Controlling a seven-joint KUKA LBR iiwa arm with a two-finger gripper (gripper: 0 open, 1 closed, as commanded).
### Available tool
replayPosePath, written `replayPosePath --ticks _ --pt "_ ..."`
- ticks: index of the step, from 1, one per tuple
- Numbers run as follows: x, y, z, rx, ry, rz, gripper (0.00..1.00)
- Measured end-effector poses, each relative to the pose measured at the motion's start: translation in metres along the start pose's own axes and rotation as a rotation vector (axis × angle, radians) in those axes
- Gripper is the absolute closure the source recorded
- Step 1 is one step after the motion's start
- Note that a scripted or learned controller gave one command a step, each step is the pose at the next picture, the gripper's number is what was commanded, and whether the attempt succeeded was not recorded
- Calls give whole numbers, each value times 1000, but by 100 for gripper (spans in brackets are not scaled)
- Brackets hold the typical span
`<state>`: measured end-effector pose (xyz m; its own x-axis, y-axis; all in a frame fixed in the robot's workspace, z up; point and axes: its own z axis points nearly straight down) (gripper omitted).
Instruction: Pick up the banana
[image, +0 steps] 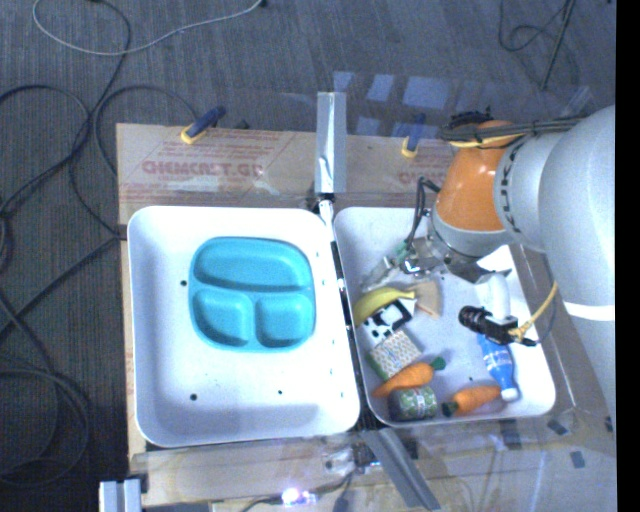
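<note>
A bulky light-grey arm (580, 210) is seen at the right of the frame, its casing smooth and rounded. A glossy orange band (470, 195) is wrapped above the wrist. A thin black cable is run across its top, and a yellowish cable is looped lower down.

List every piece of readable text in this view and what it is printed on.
Faded red lettering on the brown cardboard sheet behind the white bins: too blurred to read.
Black-and-white patterned card beside the yellow banana: no legible words.
Blue bottle label: too small to read.
</note>
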<state>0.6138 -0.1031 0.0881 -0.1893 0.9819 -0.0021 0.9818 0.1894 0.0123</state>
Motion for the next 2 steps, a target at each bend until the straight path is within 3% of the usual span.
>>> replayPosePath --ticks 1,2 --pt "1 -10 0 0 -3 -70 0" --pt "-22 -25 -78 15 4 -266 0"
